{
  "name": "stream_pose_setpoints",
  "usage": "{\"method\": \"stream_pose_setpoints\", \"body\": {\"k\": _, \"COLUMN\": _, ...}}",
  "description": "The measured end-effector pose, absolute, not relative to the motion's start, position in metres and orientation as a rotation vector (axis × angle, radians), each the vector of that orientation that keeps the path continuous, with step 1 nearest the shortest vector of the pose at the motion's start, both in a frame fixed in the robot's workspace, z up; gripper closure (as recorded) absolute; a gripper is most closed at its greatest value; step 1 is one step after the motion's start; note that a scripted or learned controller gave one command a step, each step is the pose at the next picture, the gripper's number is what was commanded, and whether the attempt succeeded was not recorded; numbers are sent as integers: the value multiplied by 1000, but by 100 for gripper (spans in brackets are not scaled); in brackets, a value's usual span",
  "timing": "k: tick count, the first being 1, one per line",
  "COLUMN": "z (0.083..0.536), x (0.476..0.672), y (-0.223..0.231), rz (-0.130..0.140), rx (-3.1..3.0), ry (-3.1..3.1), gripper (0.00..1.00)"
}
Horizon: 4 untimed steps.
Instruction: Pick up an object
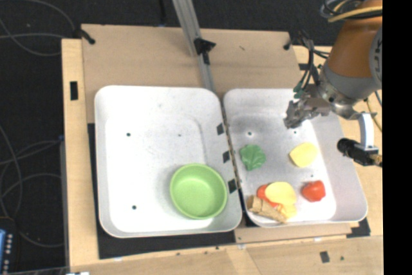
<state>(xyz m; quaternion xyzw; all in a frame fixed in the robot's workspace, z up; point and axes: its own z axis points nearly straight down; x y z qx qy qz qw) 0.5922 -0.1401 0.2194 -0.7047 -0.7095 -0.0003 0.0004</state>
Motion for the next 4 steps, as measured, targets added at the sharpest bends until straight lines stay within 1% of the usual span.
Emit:
{"method": "stream_pose_setpoints", "body": {"k": 2, "z": 213, "x": 615, "y": -30, "rz": -3, "rx": -2212, "ry": -2230, "gripper": 100}}
{"method": "stream_pose_setpoints", "body": {"k": 3, "z": 224, "x": 640, "y": 28, "rz": -6, "rx": -2212, "ry": -2232, "gripper": 100}}
{"method": "stream_pose_setpoints", "body": {"k": 4, "z": 239, "x": 656, "y": 87, "rz": -6, "rx": -2211, "ry": -2232, "gripper": 100}}
